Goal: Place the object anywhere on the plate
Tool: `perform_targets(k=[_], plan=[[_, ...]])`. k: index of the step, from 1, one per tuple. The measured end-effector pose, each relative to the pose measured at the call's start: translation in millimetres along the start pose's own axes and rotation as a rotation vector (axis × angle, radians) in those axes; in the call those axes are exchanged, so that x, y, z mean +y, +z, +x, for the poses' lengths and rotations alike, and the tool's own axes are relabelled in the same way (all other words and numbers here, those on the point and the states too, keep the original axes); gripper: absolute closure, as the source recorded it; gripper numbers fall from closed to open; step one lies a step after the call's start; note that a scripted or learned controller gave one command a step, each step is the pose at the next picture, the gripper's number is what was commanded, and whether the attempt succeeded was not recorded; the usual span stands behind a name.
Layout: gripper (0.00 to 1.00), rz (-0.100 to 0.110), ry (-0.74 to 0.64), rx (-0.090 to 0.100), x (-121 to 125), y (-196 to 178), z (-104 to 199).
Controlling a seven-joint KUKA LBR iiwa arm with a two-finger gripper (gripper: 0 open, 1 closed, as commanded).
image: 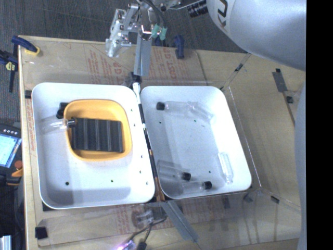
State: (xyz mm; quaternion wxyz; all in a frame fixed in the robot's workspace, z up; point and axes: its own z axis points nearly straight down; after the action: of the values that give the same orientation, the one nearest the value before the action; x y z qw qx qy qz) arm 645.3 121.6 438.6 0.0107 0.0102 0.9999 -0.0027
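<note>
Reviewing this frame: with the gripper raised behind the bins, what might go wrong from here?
The clear vials in the right bin are see-through and lie against its walls, so a grasp may slip or miss. The yellow plate already carries a dark ridged block, leaving little free surface. The gripper hangs high beyond both bins, so a long descent remains.

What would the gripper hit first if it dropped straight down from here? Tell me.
Probably the bare bench just beyond the left bin, not the yellow plate. The gripper hangs past the bins' far edge, though height is unclear.
</note>
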Motion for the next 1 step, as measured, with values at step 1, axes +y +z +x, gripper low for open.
perform_targets(k=[1], plan=[[1.0,0.0,0.0,-0.003,0.2,-11.0,-0.8]])
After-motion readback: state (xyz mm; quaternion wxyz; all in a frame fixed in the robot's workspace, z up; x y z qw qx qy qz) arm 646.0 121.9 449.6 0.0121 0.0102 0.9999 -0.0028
